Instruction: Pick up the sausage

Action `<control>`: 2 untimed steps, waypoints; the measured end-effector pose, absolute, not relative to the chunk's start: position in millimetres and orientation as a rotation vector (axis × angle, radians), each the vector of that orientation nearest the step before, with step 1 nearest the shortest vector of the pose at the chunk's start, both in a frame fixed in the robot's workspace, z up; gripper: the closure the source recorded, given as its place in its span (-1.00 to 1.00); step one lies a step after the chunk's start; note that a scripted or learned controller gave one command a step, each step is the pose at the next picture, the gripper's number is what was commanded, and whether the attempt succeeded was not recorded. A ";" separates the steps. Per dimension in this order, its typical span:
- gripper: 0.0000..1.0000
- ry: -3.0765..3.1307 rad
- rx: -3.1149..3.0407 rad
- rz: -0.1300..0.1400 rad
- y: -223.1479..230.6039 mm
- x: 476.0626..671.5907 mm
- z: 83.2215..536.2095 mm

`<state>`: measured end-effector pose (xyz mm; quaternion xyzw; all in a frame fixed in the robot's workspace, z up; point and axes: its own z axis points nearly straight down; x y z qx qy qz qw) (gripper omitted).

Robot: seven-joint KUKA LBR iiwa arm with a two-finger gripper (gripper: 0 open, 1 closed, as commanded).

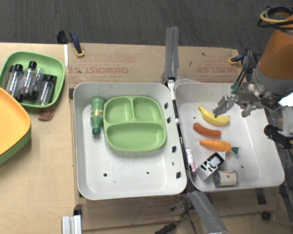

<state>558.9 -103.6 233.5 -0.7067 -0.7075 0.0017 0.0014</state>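
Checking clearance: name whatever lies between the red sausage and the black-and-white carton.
In the camera view, the orange carrot lies between the red sausage and the black-and-white carton.

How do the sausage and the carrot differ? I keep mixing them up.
The sausage is reddish-brown, plain and rounded at both ends; the carrot is bright orange with a green top at its right end. The sausage lies nearer the banana, the carrot nearer the black carton. Both lie flat in the right bin.

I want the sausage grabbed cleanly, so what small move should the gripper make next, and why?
Probably shift the two-finger gripper toward the near edge and lower it over the reddish-brown sausage. It now hangs above the yellow banana, and the sausage lies just beyond it, beside the orange carrot.
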 end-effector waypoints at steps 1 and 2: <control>-1.00 -2.212 -2.228 0.004 -97.1 575.1 134.9; -1.00 -2.180 -2.259 0.004 -94.8 575.5 90.7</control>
